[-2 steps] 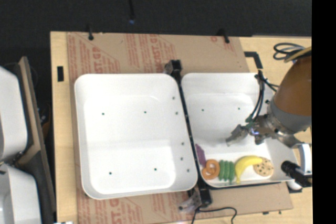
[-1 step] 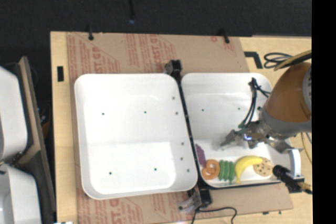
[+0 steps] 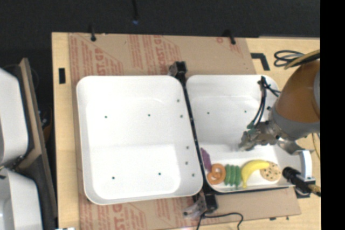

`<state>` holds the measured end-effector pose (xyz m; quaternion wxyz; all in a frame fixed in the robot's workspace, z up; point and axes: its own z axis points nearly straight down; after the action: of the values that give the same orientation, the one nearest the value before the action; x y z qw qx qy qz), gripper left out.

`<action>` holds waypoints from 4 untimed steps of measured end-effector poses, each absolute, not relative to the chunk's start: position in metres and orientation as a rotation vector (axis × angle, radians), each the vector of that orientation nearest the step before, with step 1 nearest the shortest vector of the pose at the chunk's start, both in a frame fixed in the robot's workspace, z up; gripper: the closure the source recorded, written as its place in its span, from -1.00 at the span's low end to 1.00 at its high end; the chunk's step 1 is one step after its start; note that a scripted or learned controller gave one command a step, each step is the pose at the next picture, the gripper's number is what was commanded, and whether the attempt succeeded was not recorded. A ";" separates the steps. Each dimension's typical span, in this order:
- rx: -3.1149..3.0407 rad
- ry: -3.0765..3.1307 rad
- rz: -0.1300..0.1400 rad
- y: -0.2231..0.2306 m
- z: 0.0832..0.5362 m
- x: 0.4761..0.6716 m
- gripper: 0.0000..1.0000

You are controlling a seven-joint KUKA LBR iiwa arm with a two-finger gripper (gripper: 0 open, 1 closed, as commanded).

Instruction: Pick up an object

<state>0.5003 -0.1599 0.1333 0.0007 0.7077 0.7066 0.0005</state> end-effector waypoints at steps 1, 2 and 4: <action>2.217 2.219 0.005 -0.152 0.184 0.507 1.00; 2.218 2.218 0.005 -0.153 0.234 0.508 1.00; 2.216 2.226 0.002 -0.056 0.237 0.527 1.00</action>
<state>0.5272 -0.0558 0.2366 0.0000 0.7055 0.7087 0.0007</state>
